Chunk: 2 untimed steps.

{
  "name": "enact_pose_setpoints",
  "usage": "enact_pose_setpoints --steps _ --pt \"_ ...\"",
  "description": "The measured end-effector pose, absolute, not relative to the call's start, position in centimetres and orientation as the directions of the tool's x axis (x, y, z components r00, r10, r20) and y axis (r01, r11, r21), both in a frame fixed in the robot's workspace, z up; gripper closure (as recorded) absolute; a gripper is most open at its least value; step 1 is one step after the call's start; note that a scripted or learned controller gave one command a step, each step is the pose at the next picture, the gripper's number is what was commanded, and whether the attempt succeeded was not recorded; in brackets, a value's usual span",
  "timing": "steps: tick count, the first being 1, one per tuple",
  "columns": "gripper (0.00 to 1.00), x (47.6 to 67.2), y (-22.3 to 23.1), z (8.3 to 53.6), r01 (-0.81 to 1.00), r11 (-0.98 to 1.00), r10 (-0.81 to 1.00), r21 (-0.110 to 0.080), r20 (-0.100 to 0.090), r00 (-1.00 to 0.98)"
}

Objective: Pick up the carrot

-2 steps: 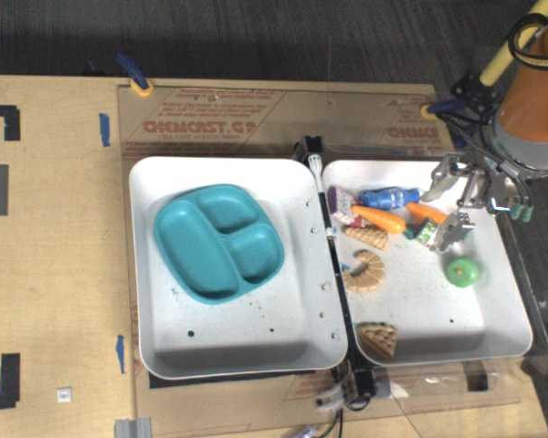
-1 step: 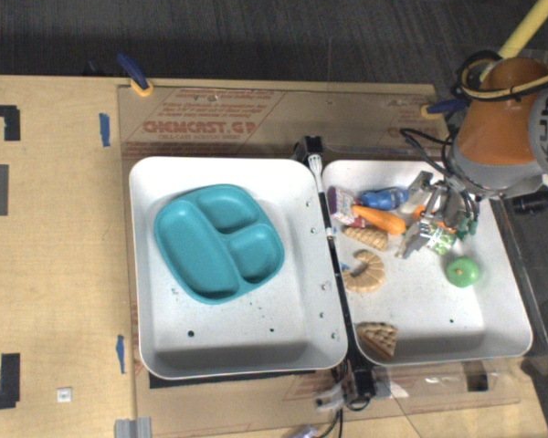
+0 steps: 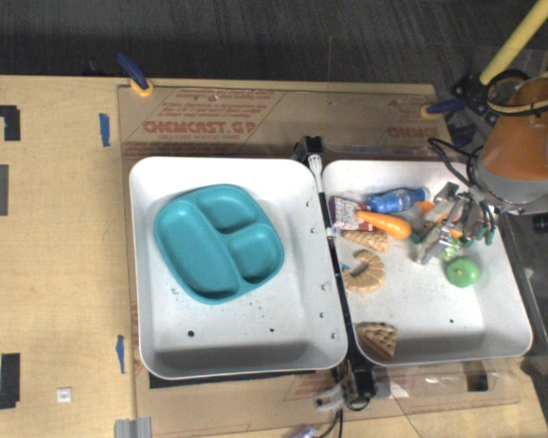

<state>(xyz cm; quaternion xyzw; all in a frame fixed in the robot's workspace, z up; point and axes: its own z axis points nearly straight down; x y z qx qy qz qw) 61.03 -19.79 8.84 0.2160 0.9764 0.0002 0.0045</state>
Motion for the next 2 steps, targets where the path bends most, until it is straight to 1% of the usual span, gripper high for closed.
enact_pose_setpoints --steps 1,2 --pt "0.0 57.6 -22.3 8.9 0.37 0.929 0.37 0.003 -0.006 -0.929" --pt "1.0 58.2 -22.3 10.3 0.368 0.93 0.368 0.004 -0.025 -0.929"
